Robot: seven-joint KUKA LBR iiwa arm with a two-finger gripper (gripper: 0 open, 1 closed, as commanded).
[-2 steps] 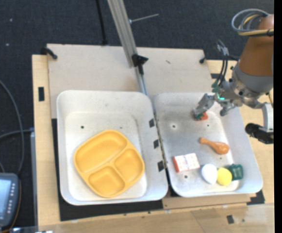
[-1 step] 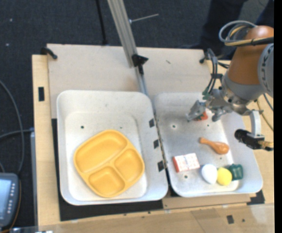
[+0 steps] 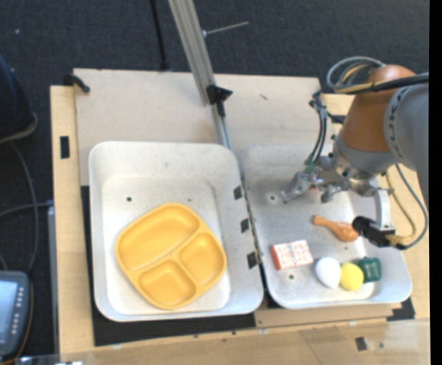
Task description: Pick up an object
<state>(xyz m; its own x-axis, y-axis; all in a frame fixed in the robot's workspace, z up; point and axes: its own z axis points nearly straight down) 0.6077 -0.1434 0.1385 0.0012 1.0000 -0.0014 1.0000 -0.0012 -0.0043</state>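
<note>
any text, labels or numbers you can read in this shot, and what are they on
None can be read.
Small box: red and white print on its face, too blurred to read.
Monitor at the lower left: screen glows, nothing legible.
Yellow tray, white ball, yellow ball: no markings visible.

On your left, a yellow divided tray (image 3: 171, 255) with three compartments lies tilted in the left white bin (image 3: 108, 175). The pale wooden bench (image 3: 144, 105) carries both bins. Behind them, a slanted aluminium rail (image 3: 192, 35) rises from a black bracket (image 3: 218, 95) at the bench's back. At the lower left corner you see part of a grey monitor (image 3: 0, 312) on the dark carpet (image 3: 68, 21).
</note>
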